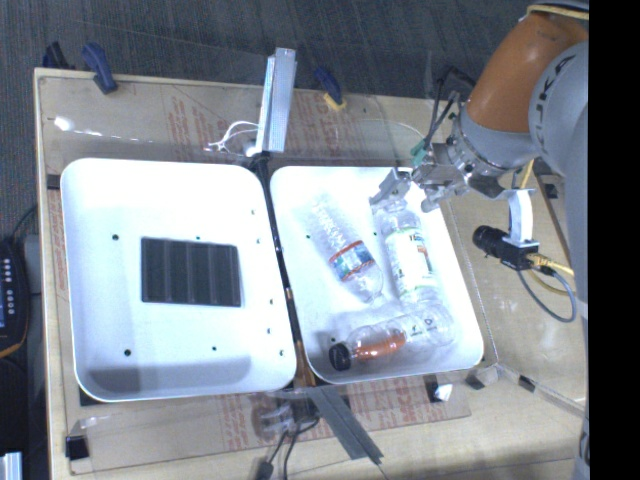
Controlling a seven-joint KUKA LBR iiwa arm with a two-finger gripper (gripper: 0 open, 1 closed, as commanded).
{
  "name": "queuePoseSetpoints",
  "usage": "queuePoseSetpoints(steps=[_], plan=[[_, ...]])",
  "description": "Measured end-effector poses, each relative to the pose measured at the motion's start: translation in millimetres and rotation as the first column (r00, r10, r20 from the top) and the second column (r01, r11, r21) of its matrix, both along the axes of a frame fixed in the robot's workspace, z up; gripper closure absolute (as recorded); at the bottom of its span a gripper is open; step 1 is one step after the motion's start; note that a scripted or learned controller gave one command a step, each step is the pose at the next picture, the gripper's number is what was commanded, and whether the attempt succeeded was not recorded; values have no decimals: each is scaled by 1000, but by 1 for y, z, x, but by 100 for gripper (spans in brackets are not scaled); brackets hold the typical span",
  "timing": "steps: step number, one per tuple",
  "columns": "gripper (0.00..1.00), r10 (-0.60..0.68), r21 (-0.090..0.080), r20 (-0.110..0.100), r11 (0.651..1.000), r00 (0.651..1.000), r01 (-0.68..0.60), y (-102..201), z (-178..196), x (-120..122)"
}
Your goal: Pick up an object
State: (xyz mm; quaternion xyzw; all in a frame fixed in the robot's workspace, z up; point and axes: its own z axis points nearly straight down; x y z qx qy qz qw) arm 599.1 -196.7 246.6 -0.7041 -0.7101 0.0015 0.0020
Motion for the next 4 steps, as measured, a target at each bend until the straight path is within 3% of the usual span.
queuePoseSetpoints(steps=[1, 2, 3, 4], plan=[[0, 14, -1, 0, 1000, 1000, -14, 11, -48, 2], [0, 116, 0, 0, 993, 993, -116, 10, -156, -15], [100, 121, -1, 1, 993, 993, -121, 9, -145, -14], [100, 200, -1, 5, 980, 980, -200, 50, -74, 9]])
